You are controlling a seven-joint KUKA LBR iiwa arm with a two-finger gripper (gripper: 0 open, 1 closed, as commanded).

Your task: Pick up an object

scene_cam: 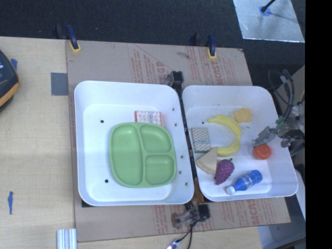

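While the hand hovers, grip unclear, the right bin holds one banana, one tomato, one bottle.

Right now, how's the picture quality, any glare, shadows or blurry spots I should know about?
Camera view: even overhead light, soft shadows only; the left bin looks bright with mild washout on its rim; a glaring pale patch on the dark floor at top right; the gripper near the right bin's edge is small and soft, so its fingers are unreadable.
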